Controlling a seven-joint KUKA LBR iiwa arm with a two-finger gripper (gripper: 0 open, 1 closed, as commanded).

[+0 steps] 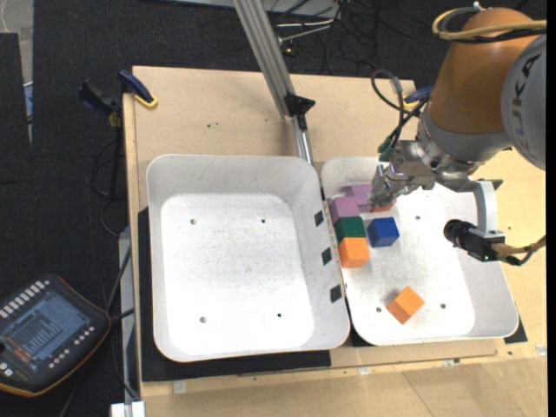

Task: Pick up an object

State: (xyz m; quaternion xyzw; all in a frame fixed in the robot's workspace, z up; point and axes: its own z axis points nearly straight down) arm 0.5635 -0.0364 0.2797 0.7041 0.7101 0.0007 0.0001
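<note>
In the right bin [452, 320] several small blocks lie near its left wall: a purple block [347, 203], a green block [351, 227], an orange block [354, 251] below it and a blue block [382, 231]. Another orange block [405, 305] lies alone toward the bin's front. My gripper [382, 195] hangs low over the back left of this bin, right beside the purple block and just above the blue one. A sliver of reddish colour shows under its tip.
The left bin [234, 259] stands beside the right one, their walls touching. A slanted metal pole [269, 59] crosses the bench behind the bins. A black fixture [469, 237] sticks out over the right bin's right side. A teach pendant [43, 333] lies at the lower left.
</note>
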